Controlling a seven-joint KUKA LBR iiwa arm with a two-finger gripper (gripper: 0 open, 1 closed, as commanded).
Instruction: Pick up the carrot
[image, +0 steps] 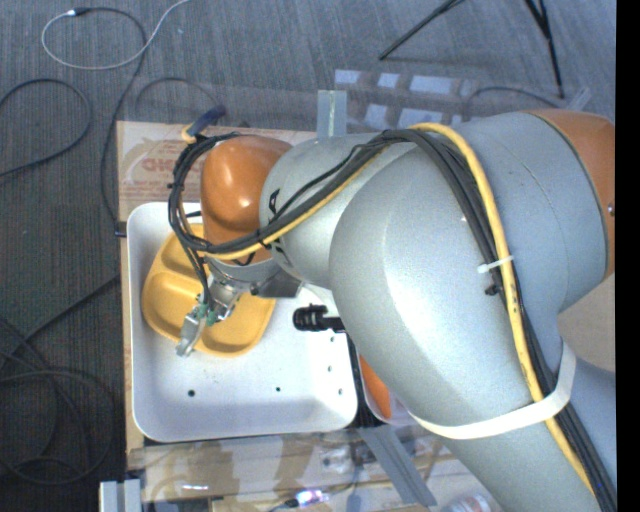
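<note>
The grey arm (430, 280) hides most of the right bin; an orange sliver (372, 385), possibly the carrot, peeks beneath it at lower centre. The gripper (200, 325) hangs over yellow shapes (165, 290) in the left bin (240, 400).

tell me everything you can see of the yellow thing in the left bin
The yellow-orange, glossy, plastic-looking object lies in the upper left part of the left shallow white bin, on its floor. It looks like two rounded lobes side by side, smooth and shallowly dished. The grey arm's wrist covers its upper right part, and the claw hangs low over its lower middle; contact cannot be told.
</note>
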